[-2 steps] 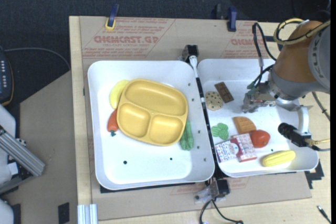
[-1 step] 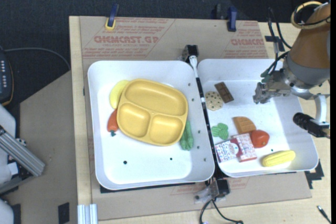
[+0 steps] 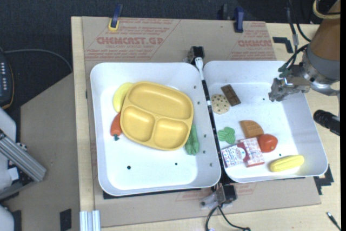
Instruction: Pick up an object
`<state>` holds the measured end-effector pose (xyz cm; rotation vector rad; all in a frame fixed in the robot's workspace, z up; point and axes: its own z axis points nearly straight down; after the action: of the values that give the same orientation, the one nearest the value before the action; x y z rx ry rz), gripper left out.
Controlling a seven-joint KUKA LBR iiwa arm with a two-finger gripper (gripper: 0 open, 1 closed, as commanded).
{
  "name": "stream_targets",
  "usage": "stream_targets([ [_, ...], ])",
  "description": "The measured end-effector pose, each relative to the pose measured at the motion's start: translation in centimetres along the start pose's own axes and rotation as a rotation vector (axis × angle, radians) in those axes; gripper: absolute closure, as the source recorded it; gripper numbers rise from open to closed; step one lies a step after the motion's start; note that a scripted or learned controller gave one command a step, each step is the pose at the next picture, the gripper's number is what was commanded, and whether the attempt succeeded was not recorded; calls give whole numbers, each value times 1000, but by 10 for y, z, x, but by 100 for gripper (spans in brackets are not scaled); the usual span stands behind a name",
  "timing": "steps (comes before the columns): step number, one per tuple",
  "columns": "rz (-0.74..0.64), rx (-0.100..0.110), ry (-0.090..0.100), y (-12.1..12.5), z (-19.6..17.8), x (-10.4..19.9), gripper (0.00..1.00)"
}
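My gripper point(image 3: 280, 89) hangs over the far right part of the right bin point(image 3: 308, 116), above bare white floor, and nothing sits between its fingers. From this slant I cannot tell whether it is spread or pressed together.

The things I could pick lie to my left and nearer. A brown chocolate bar point(image 3: 231, 95) lies toward the far left of this bin, with a round speckled cookie point(image 3: 219, 104) just beside it on its left. Nearer, a green leafy piece point(image 3: 226, 134) sits close to the left wall. A brown bread slice point(image 3: 251, 128) lies to its right, touching a red tomato point(image 3: 267, 142). A red and white carton point(image 3: 243, 153) lies just nearer than the bread, and a yellow corn cob point(image 3: 286, 163) rests by the near right corner.

In the left bin point(image 3: 102, 132), a yellow divided tray point(image 3: 157, 115) lies upside up, partly covering a yellow banana point(image 3: 120, 96) at its far left, a red pepper point(image 3: 115, 126) at its left edge, and a green vegetable point(image 3: 192, 141) at its near right edge.
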<state>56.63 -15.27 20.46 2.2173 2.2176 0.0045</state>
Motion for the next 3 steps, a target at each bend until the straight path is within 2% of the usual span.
stream_targets([
  [1, -1, 2, 1, 1, -22, 0, 100],
  [3, -6, 9, 5, -42, -30, 108, 100],
])
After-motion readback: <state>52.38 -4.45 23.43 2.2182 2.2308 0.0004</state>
